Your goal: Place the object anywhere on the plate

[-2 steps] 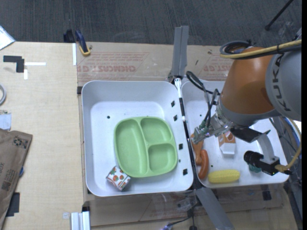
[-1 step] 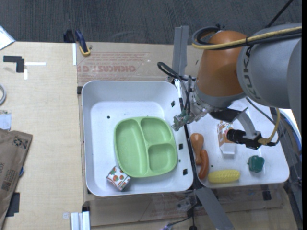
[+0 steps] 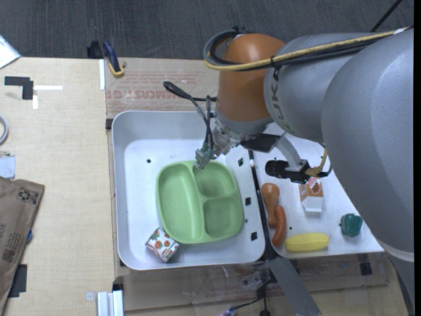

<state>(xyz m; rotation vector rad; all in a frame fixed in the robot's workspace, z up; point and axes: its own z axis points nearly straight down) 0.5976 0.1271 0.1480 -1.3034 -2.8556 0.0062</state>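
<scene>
Gripper [image 3: 202, 158] hovers over the upper rim of the green plate [image 3: 197, 203] in the left bin [image 3: 131, 176]. Can't tell jaw state; the tip is too small and dark to read, and nothing visible is held there. The plate has 3 compartments, all bare. Which object is meant isn't clear. Nearest candidate is the small printed carton [image 3: 162, 245], tilted in the left bin's lower corner, just beside the plate's lower-left edge. Judgement: light, thin card, crushes if squeezed hard, so grip across its 2 flat sides. The right bin [image 3: 329, 242] holds a sausage [image 3: 279, 224], corn cob [image 3: 306, 243], white-and-red box [image 3: 312, 197] and green piece [image 3: 351, 225]. The sausage and corn likely roll, so grip them mid-length.
</scene>
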